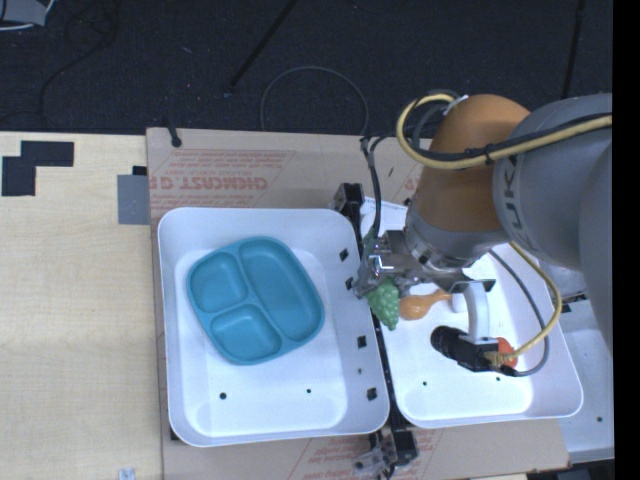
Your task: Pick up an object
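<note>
My gripper (384,276) hangs over the left edge of the right bin (545,393), close to the divider between the two bins. Right under it sits a small green leafy object (384,306), touching or nearly touching the gripper's tip. An orange object (417,306) lies against the green one on its right side. The arm's orange band and grey body cover the upper part of the right bin.
A blue divided plate (256,298) lies in the left bin (200,408), a little left of centre. The bin walls and the black clips along the divider (366,343) stand close to the gripper's left.
</note>
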